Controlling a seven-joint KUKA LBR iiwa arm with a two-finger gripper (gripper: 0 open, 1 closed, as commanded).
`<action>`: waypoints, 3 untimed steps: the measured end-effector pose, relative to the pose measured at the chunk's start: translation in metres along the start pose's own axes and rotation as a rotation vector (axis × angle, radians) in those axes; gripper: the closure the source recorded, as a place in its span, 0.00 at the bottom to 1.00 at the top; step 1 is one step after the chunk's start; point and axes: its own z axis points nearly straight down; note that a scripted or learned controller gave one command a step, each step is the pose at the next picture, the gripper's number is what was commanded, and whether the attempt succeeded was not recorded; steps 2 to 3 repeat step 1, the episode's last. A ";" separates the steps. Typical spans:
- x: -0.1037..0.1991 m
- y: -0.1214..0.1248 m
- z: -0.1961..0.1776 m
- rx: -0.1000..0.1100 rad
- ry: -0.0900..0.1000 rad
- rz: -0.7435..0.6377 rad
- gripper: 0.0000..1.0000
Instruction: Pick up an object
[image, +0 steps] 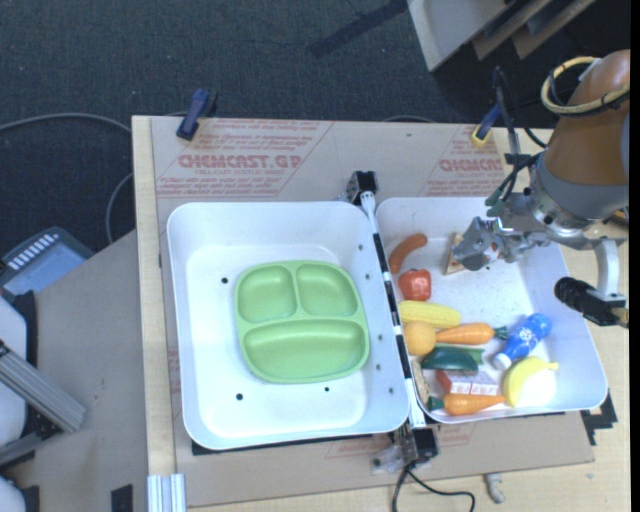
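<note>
My gripper (478, 247) hangs low over the far part of the right bin (520, 290). A small tan and brown wedge (459, 263) lies right at its tip, touching or nearly touching it. Just left of it are a brown sausage (407, 249) and a red pepper (416, 285). Nearer the front lie a corn cob (430, 314), an orange ball (414, 338), a carrot (470, 333), a dark green vegetable (453, 357), a blue bottle (522, 340), a yellow lemon (530, 382) and a second carrot (470, 404).
The left bin (185, 240) holds a green divided plate (300, 320). A black divider rail (385, 290) runs between the bins. The arm's grey and orange body (590, 130) stands over the right bin's far right corner. Blue clamps (194, 113) grip the board's back edge.
</note>
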 end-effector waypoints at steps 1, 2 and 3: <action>0.066 0.058 0.017 0.003 0.001 0.001 1.00; 0.066 0.058 0.017 0.003 0.001 0.001 1.00; 0.066 0.058 0.017 0.003 0.001 0.001 1.00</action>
